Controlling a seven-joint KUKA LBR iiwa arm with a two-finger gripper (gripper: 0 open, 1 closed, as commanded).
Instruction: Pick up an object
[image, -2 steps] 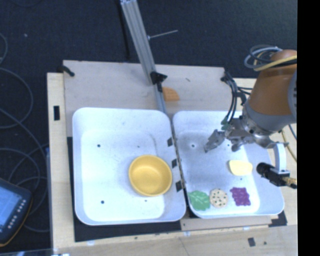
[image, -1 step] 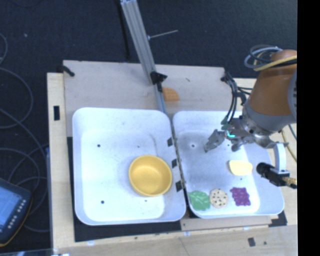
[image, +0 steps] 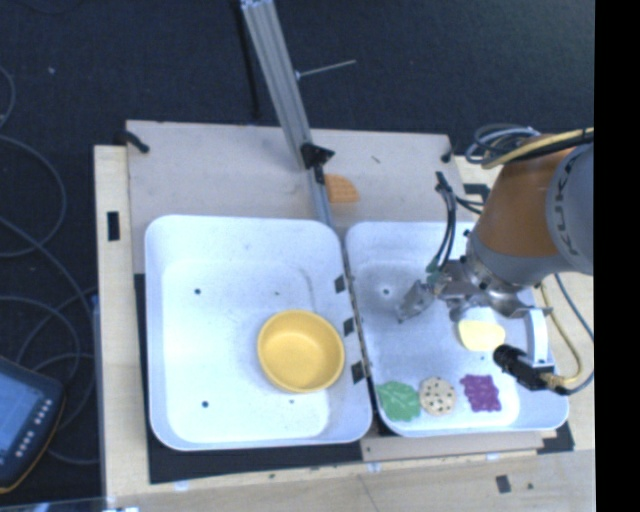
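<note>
Yellow bowl (image: 300, 350), round, glossy, sits upright in left bin (image: 180, 300).

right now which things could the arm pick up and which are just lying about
Belong to the job:
gripper, over the right bin
yellow bowl in the left bin
pale yellow piece
green piece
cookie
purple piece

Just lying about:
orange object behind the bins
tablet
cables

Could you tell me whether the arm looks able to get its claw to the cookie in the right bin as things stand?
Probably yes: the cookie lies uncovered near the right bin's front edge, and the claw hovers over bare floor just behind it.
</note>
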